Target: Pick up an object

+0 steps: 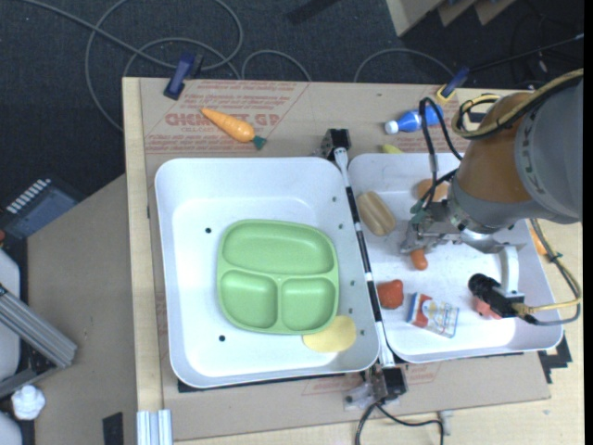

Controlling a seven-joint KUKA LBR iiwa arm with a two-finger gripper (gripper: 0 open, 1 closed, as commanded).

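Over the right bin (482,339), the arm (547,156) is seen reaching in from the right, bent down at the wrist, with the end effector (422,236) hung low near the bin's middle. Whether it's open or closed can't be told from this angle, tbh. An orange piece (420,260) is sat right under it, so close that contact can't be judged either way. A tan bun (376,213) is laid just to the left, by the divider, and a second orange bit (424,190) is partly covered behind the end effector. Nearer the front, a red lump (392,293) and a packet (434,314) are laid side by side. That's five loose things counted in that bin. One green plate (276,274) and one yellow piece (331,337), touching, are counted in the left bin (185,202). One carrot (230,124) is seen on the table (296,109) behind the bins.
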